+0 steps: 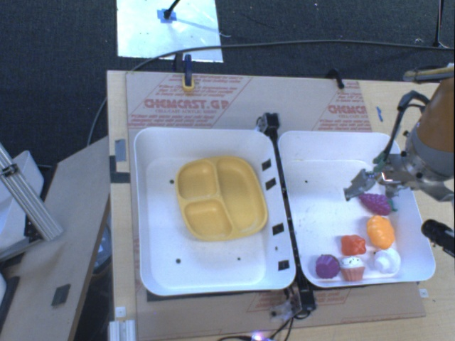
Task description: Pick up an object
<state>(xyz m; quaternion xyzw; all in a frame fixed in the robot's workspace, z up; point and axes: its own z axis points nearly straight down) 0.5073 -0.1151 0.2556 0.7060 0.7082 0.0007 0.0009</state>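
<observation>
Bench carries 2 shallow white bins side by side on a tan board printed with red lettering. Left bin: holds 1 yellow divided tray, 3 compartments, rounded corners, matte plastic look, sitting near the bin's centre. Black tabs run along the divider between the bins.

Right bin: all small objects are clustered in the near right corner. Purple grape-like bunch, bumpy surface, lies furthest back of the group. Orange rounded fruit, smooth and glossy, just in front of it. Red-orange blocky piece to its left. Round purple piece at the near wall, with a cupcake, white top, touching or just beside it. White rounded lump in the corner, hard to separate from the white bin floor.

Gripper: metal grey, reaching in from the right, hanging over the right bin just above and left of the grape bunch. Its fingers appear parted, 1 grey finger angled toward the bin centre; nothing visible between them. Whether it touches the grapes cannot be told. The arm body covers the bin's far right corner.

A pale square sheet lies on dark carpet behind the bench.
</observation>
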